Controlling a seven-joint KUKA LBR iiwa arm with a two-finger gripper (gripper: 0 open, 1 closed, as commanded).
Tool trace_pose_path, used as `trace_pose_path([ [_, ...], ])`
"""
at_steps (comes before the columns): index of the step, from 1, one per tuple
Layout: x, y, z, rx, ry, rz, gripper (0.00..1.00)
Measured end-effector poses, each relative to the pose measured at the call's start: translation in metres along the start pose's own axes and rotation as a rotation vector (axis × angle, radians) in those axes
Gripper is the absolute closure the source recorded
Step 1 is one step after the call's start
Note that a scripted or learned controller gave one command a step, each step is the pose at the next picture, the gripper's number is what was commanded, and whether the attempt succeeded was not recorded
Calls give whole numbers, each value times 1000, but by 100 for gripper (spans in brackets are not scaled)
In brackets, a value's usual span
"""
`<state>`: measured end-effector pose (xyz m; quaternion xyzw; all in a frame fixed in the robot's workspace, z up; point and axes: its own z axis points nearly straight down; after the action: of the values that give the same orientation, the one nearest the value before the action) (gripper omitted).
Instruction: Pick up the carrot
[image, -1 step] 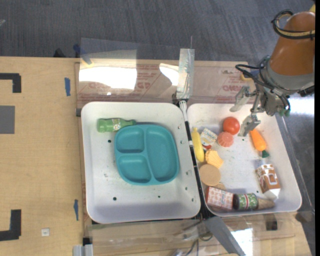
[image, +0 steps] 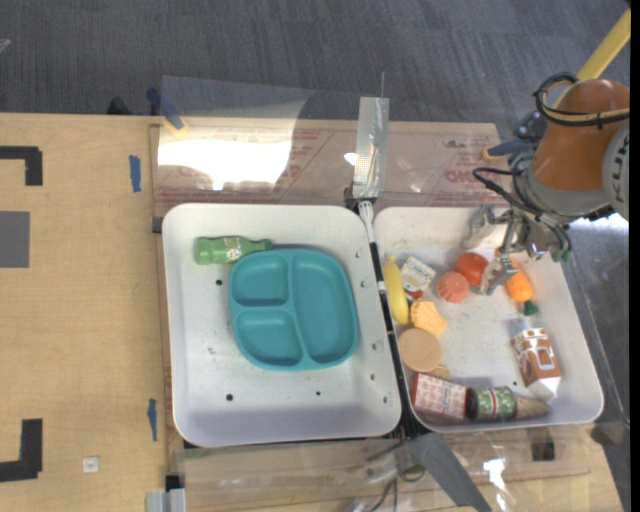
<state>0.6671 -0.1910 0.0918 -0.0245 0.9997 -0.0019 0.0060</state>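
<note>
The carrot (image: 519, 287) is a small orange piece with a green tip, lying in the upper right part of the right bin (image: 580, 340). My gripper (image: 507, 270) hangs just over it, under the orange wrist band, and stands open. One thin metal finger (image: 493, 278) points down just left of the carrot, between it and a red-orange round toy (image: 471, 267). The carrot rests on the bin floor and nothing is held.
The right bin also holds a pink round piece (image: 454, 288), a banana (image: 396, 290), a cracker and a tan disc (image: 420, 351), a small house-shaped box (image: 536, 357) and a can (image: 494, 403). The left bin (image: 190, 330) bears a teal divided plate (image: 294, 307) and a green bottle (image: 228, 249).
</note>
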Motion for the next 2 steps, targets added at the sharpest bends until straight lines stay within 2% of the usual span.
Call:
trace_pose_path([
  [1, 41, -32, 4, -2, 5, 48, 0],
  [2, 36, -30, -11, 1, -9, 44, 100],
])
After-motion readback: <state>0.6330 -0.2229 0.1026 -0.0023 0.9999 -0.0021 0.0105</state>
